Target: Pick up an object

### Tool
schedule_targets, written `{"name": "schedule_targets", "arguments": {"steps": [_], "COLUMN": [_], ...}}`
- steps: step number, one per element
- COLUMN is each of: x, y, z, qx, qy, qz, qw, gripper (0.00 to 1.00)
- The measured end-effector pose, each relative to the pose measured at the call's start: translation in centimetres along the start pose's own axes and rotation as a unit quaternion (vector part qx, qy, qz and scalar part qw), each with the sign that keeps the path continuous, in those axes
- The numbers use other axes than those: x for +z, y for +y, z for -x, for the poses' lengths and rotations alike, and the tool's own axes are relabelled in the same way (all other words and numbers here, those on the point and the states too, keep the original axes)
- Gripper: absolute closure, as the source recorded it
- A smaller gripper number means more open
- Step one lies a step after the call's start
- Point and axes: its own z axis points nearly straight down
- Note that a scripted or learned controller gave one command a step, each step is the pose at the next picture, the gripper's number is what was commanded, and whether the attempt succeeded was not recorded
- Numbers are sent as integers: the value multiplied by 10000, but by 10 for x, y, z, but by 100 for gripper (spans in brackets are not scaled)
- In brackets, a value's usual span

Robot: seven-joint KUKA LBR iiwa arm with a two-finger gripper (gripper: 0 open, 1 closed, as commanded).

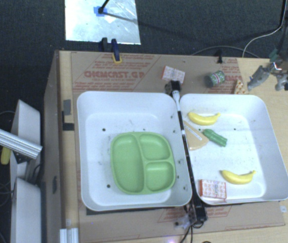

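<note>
My gripper (269,82) hangs at the far right, above the bench beyond the right bin's (273,135) back corner; its fingers stand apart with nothing between them. In the right bin lie a yellow banana (203,118) near the back, a green pickle-like piece (215,137), a flat tan wedge (196,140) by the divider, a second banana (238,176) and a red-and-white packet (212,189) at the front edge. A green divided plate (144,162) lies in the left bin (90,135).
On the cardboard behind the bins sit a small tin can (215,78), a printed card (173,74), a tan cracker-like piece (240,86) and a blue clamp (115,49). A cable (219,49) runs along the back right.
</note>
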Motion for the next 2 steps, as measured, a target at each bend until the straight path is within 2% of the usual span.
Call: {"name": "schedule_targets", "arguments": {"steps": [1, 2], "x": [84, 124], "y": [-5, -2], "z": [-40, -57], "qx": [-12, -12], "qy": [8, 5], "qz": [-14, -9], "qw": [10000, 10000], "gripper": [0, 0]}}
